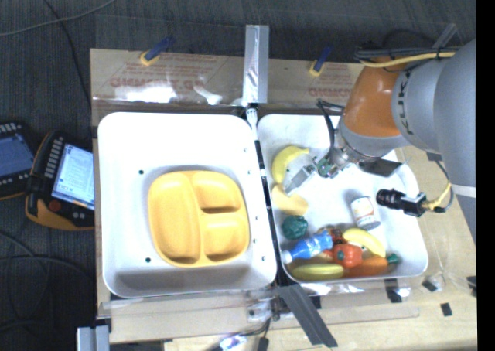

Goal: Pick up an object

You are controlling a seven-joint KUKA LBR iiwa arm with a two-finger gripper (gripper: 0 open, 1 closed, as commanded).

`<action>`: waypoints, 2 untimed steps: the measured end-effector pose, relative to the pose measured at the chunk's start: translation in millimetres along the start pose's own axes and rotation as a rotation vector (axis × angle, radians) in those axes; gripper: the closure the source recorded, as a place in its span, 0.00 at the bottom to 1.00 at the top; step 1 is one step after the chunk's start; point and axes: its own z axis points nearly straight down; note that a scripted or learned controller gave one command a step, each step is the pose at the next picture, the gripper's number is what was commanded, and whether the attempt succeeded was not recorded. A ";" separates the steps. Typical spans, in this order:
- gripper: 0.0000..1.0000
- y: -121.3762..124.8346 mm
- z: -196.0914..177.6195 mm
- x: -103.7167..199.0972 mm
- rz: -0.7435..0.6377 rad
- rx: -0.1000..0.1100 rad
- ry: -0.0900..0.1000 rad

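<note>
While the grey arm with its orange band reaches in from the right, its fingers (303, 175) hang low in the right-hand white bin (414, 187), just beside a yellow banana-shaped toy (287, 161) and directly above a pale yellow wedge (289, 202). One silvery finger is visible, slanting down toward the bin's left wall; whether the pair is spread or clenched cannot be told from this angle, and nothing can be seen between them. Just below the wedge, a little further from the fingers, sits a dark green round toy (294, 227). Further still, along the bin's near edge, lies a crowded cluster: a blue bottle (307, 248), a long yellow banana (315, 270), a red tomato-like piece (349, 255) and an orange carrot shape (371, 264), all touching or overlapping. A small white jar (363, 212) stands apart to the fingers' right. Farthest off, across the divider, the left white bin (116, 187) holds a yellow divided tray (199, 215). Judging from this, the step in hand is the descent onto a chosen object, most likely the banana-shaped toy or the wedge. To do it well, the fingers should straddle one item squarely, centred across its narrow width, clear of the bin wall, and close only once low enough to grip below its widest part; the curved toy may roll or slip out if pinched near its end.
</note>
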 end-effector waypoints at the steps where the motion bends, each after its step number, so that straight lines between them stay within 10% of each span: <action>1: 0.00 38.0 9.4 -17.6 -0.057 -0.006 -0.005; 2: 0.00 12.6 9.6 -40.8 0.183 -0.008 -0.004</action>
